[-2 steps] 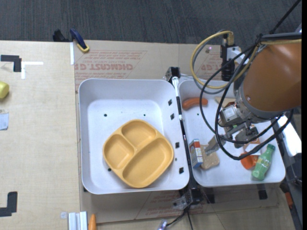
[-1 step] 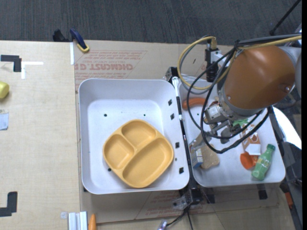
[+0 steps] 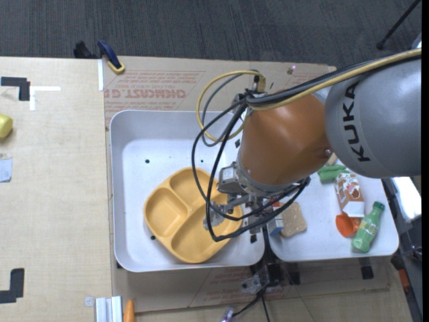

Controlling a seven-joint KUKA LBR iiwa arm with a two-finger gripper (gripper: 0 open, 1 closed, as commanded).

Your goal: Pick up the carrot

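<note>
An orange piece point(image 3: 344, 226), apparently the carrot, lies in the right bin point(image 3: 322, 248), tucked between a white and orange packet point(image 3: 349, 192) and a green bottle point(image 3: 367, 228). Part of it is hidden under the packet. The gripper point(image 3: 231, 208) hangs below the arm's big orange wrist band point(image 3: 285, 143), over the right side of a yellow divided plate point(image 3: 182, 215) in the left bin point(image 3: 127, 180). Cables and the wrist cover most of the gripper. It is well to the left of the carrot.
A tan sponge-like block point(image 3: 293, 221) lies in the right bin near the divider. A green object point(image 3: 330, 174) peeks out under the arm. A yellow item point(image 3: 5, 125) sits at the bench's far left, and a blue and yellow tool point(image 3: 110, 55) at the back.
</note>
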